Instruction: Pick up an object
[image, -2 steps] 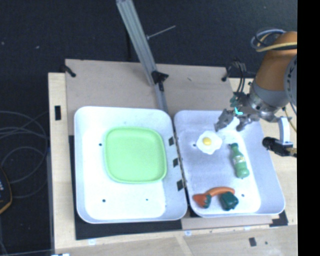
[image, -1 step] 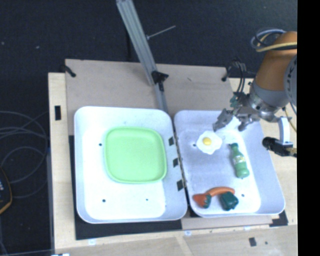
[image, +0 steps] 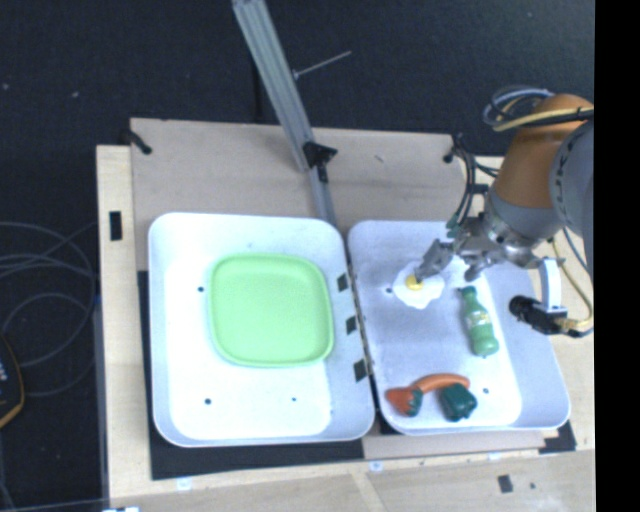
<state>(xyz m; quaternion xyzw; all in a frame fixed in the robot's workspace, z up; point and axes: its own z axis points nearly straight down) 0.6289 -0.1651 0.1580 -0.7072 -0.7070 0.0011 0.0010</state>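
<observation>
A pale wooden bench stood on a dark floor, with cables lying at the left. It bore two white bins side by side, and a grey pole slanted down from the top to their shared edge. The left bin held a green plate. The right bin held a white and yellow egg, a green bottle, an orange carrot and a dark green lump. The bottle lay flat, its long axis running almost straight up and down the view, cap toward the far side. The gripper hung just above the egg, fingers apart, clamping nothing.
</observation>
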